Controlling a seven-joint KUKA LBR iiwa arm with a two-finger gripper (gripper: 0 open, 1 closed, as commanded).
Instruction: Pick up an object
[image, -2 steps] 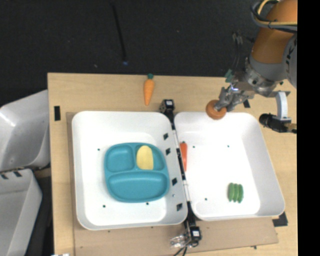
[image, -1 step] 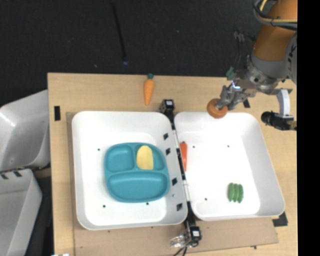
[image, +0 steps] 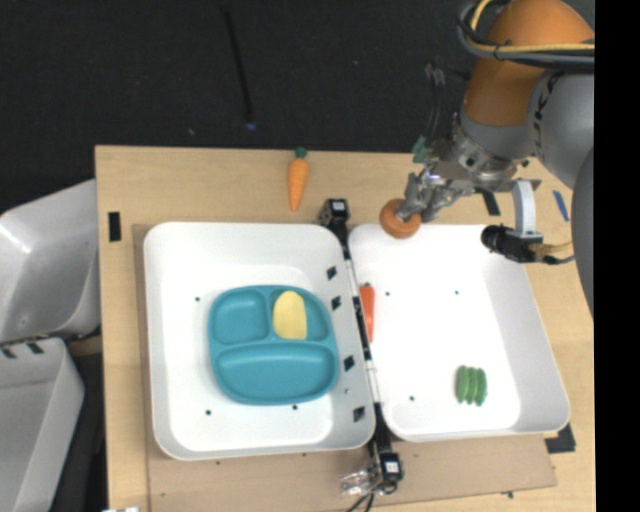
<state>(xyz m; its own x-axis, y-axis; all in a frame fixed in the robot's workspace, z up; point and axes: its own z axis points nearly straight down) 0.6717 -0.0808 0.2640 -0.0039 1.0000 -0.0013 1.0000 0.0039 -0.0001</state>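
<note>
The gripper (image: 418, 200) grips a round orange object (image: 400, 221) between its fingers.

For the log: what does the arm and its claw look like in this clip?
A thick arm with grey casing and a broad orange band above the wrist. Dark cables with a yellowish strand loop over the orange section at the top. Below the band sits a silvery metal wrist block, and the claw is a small, dark metallic piece, too small to make out finer detail.
</note>
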